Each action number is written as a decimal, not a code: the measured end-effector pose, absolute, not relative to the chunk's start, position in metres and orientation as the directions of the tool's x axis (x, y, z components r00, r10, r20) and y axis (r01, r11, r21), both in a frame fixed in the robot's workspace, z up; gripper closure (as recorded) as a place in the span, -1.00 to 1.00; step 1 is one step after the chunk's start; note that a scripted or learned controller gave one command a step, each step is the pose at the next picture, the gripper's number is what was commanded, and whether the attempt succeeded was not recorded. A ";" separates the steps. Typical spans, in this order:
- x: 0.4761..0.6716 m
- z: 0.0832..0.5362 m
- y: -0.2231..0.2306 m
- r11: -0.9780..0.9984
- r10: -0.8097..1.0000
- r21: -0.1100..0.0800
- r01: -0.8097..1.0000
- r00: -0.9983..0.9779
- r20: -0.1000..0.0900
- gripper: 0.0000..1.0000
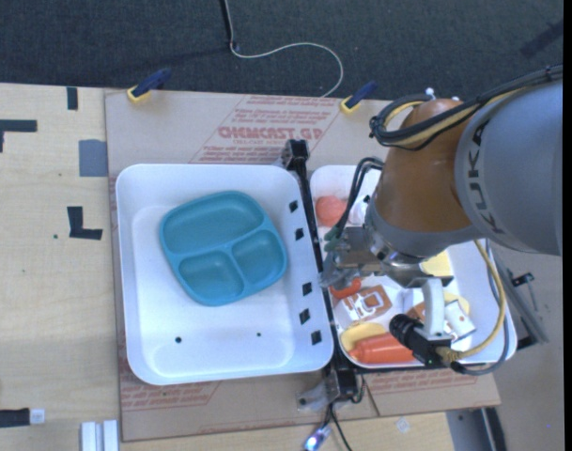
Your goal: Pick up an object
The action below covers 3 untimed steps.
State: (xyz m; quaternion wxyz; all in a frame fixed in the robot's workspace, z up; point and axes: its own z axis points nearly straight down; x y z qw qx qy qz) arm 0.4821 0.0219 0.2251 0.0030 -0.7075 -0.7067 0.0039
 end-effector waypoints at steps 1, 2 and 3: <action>0.483 0.239 0.023 0.002 1.000 -0.005 1.000 -0.002 0.000 1.00; 0.482 0.248 0.024 0.004 1.000 -0.007 1.000 -0.004 0.001 1.00; 0.485 0.385 0.026 0.003 1.000 0.015 1.000 -0.003 0.002 1.00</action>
